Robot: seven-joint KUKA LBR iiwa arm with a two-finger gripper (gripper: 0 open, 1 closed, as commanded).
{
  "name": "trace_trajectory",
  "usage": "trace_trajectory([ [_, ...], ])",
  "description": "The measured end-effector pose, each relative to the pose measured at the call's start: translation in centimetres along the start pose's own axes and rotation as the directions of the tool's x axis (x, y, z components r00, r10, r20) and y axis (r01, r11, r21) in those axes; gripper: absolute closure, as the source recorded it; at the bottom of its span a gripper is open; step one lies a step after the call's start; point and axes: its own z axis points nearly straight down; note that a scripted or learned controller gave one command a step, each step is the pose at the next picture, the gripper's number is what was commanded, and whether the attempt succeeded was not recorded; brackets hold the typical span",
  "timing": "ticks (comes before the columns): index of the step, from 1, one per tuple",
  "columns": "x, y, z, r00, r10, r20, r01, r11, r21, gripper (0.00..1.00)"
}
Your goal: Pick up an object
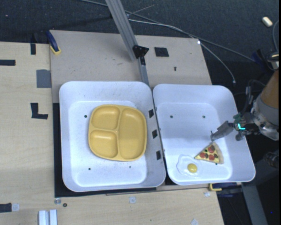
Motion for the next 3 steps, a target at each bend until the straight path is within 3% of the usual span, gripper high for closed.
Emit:
trace_trajectory([
  [1,0.0,0.0,0.0,1.000,0.000,0.000,0.000,1.000,-0.001,0.00],
  [2,-0.5,-0.4,6.2,1.000,0.001,-0.001,-0.001,1.000,0.004,0.00],
  [3,-0.5,-0.3,11.4,1.000,0.001,0.001,-0.001,1.000,-0.004,0.00],
])
